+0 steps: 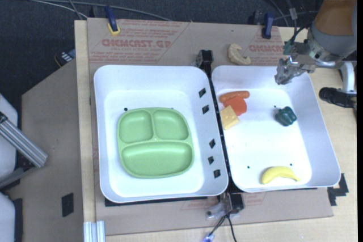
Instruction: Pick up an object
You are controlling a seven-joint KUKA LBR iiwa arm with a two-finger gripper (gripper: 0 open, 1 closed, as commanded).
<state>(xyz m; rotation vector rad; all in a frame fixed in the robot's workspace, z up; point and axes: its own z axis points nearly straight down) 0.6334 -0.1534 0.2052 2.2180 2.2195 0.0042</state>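
The pincer (287, 73) hangs over the far right corner of the right bin (317, 122), at the end of the grey arm (334, 20) reaching in from the right. Nothing sits in it, though I cannot tell how it is set. Nearest to it, inside the same bin, lies a dark green pepper (286, 116). Toward the bin's left wall a carrot (233, 96) rests above a red piece (239, 106), with a yellow cheese wedge (229, 118) touching that piece. A banana (279, 174) lies near the front edge. The left bin (105, 122) holds a green divided plate (155, 141). On the worktop (142, 42), just beyond the right bin, sits a beige curved piece (238, 54).
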